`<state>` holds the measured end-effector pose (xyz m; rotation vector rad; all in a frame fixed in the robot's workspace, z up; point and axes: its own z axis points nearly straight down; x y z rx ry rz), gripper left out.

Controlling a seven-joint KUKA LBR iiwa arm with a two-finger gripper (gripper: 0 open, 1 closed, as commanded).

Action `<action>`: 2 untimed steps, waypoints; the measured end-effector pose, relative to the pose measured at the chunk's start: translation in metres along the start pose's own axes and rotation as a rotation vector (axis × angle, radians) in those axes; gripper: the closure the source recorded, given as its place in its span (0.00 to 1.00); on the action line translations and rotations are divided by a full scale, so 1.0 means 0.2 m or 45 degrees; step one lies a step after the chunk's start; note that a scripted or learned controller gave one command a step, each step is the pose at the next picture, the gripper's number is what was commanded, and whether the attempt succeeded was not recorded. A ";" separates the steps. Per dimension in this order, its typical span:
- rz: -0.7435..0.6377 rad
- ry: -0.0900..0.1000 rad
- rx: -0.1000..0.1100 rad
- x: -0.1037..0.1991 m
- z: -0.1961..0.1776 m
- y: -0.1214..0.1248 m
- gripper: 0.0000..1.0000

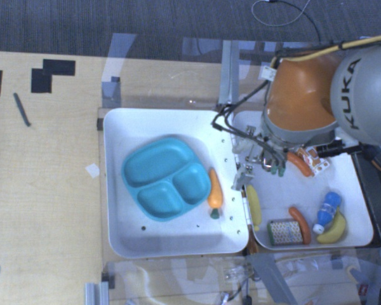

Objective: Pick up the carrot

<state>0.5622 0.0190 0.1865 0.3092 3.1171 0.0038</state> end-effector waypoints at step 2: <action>0.769 -0.002 0.003 -0.37 0.06 -0.51 0.00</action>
